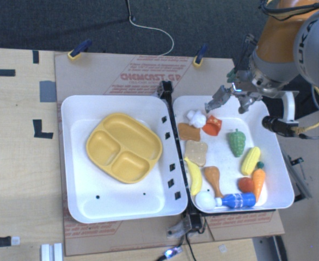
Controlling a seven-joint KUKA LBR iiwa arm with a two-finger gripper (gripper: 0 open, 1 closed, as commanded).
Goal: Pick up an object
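The gripper [230, 98] is hanging over the top edge of the right bin [276, 145], its two fingers spread apart with nothing between them. It is sitting just up and right of a tight knot of toys: a white piece [195, 117], a red piece [212, 126] and a brown slab [188, 132], all touching or nearly so. Any of these could be the object to lift, and the crowding is the main risk: a finger coming down there is likely to be landing on a neighbour instead of sliding beside the target, pushing the pile around or clamping two things at once.

The bin wall is running close under the gripper too, so a descent too far back may be striking the rim.

The green toy [236, 143], the corn [250, 160] and the carrot [257, 182] are lying more apart along the right side and look like easier picks, though their rounded shapes may be squirting out of a two-finger pinch. The drumstick [213, 180], banana [194, 177] and blue bottle [238, 201] are crowding the near edge. The yellow tray [124, 147] is resting alone in the left bin [75, 145], too broad and flat for these fingers.
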